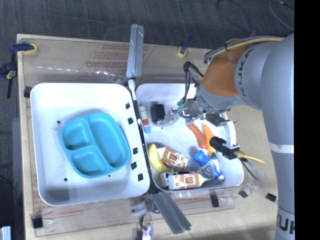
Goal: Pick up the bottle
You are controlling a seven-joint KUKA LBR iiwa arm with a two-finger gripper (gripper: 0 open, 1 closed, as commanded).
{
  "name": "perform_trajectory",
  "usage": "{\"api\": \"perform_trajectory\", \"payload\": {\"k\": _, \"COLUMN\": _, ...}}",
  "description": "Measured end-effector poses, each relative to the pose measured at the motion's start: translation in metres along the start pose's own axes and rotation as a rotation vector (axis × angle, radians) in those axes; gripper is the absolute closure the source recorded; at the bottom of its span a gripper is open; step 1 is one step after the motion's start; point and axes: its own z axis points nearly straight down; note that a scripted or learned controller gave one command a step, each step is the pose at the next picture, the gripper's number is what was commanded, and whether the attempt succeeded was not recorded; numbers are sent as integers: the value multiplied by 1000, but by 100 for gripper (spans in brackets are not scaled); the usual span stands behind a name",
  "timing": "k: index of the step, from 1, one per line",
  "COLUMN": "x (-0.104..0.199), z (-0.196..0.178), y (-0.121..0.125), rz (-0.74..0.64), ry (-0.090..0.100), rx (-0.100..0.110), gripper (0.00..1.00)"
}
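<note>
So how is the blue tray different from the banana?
The blue tray lies alone in the left bin; the banana sits in the crowded right bin. The tray is far bigger. It has three compartments; the banana is one curved yellow piece. Both lie flat.

Blue divided plate (95,144), orange carrot (202,134), blue-capped bottle (206,163), 2 white bins (45,184).

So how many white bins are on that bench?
2. The left bin holds a blue tray; the right bin holds clutter, under the arm.
</note>
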Motion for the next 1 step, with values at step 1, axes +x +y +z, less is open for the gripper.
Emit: {"api": "perform_trajectory", "payload": {"k": 1, "x": -50, "z": -32, "y": -86, "rz": -14, "ry": 0, "rx": -3, "gripper": 0}}
